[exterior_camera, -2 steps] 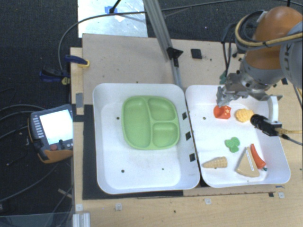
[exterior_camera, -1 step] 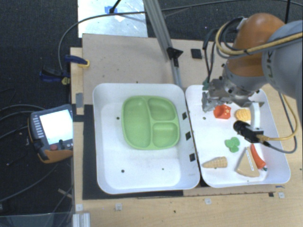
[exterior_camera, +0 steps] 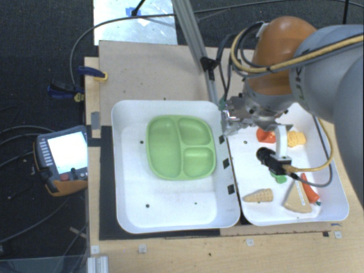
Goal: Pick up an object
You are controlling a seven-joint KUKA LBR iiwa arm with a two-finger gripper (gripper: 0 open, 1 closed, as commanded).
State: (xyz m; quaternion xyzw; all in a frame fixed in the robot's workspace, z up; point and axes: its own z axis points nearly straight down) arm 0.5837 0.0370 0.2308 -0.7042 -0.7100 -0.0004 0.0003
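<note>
Over the back of the right bin (exterior_camera: 335,209) hangs the grey arm with its orange band, and my gripper (exterior_camera: 231,123) sits low by the wall shared with the left bin. Just right of the gripper lie a red-orange piece (exterior_camera: 265,134) and a yellow piece (exterior_camera: 296,138), partly hidden by the wrist. Toward the front of that bin are a small green piece (exterior_camera: 280,178), a tan ice-cream cone (exterior_camera: 259,196), a tan wedge (exterior_camera: 297,201) and an orange carrot (exterior_camera: 310,191). Nothing shows between the gripper's tips.
A green divided plate (exterior_camera: 181,147) lies in the left bin (exterior_camera: 128,209). A slanted metal pole (exterior_camera: 190,27) crosses the back of the bench. A handheld pendant with a lit screen (exterior_camera: 63,159) rests on the floor at left.
</note>
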